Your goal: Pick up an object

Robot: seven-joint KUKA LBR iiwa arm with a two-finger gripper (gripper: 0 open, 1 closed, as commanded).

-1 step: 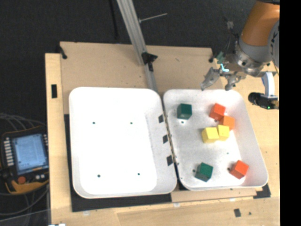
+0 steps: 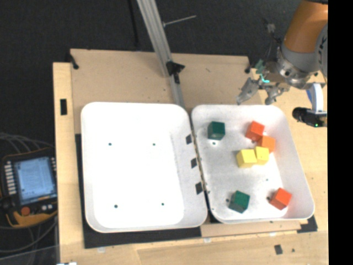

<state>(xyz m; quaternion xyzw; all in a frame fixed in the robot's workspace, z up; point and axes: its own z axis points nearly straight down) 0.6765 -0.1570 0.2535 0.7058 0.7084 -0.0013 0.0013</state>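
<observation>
Blocks sit untouched in right bin (image 2: pixel 295 164): the gripper (image 2: pixel 257 96) hangs spread wide, holding nothing, above that bin's far rim. Nearest it, orange block (image 2: pixel 255 130); then green block (image 2: pixel 216 130), yellow pair (image 2: pixel 252 157). Left bin (image 2: pixel 135 164) adjoins.

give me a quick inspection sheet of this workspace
surface: wooden bench bearing two white bins, left bin and right bin
job's things: in the right bin, two green blocks, three orange blocks, two yellow blocks
clutter: nothing seen
grippers: end effector above the right bin's far rim, holding nothing
cables: bundle at left
surroundings: handheld screen, metal pole, dark floor
</observation>
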